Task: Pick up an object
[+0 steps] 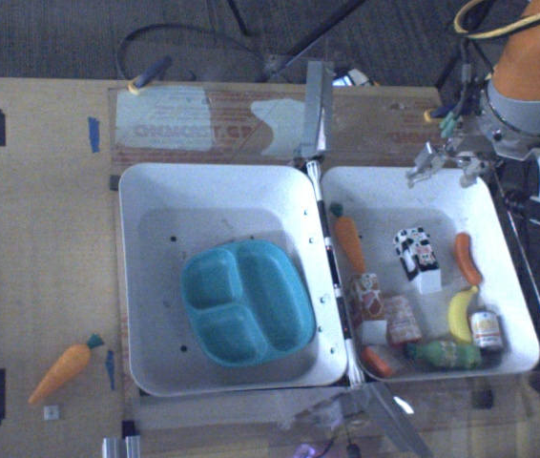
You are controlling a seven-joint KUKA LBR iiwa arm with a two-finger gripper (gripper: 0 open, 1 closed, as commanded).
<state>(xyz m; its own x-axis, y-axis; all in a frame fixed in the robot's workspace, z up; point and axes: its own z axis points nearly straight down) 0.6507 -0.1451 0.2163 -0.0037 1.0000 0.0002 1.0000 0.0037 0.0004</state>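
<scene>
My gripper (445, 167) hangs over the back edge of the right bin (384, 191), open, with nothing between its fingers. Below it in that bin lie an orange carrot (349, 243), a black-and-white cow-patterned box (415, 253), a red sausage (467, 259), a yellow banana (460, 315), a small can (486, 330), a green bottle (442, 353) and two small packets (368, 299) (404, 320). All of them are nearer the front than the gripper and apart from it.
The left bin (155, 208) holds a blue sectioned tray (246, 301). A second carrot (60, 371) lies on the wooden bench at the front left. A metal divider (314, 122) runs between the bins at the back. Cables hang by the arm at the upper right.
</scene>
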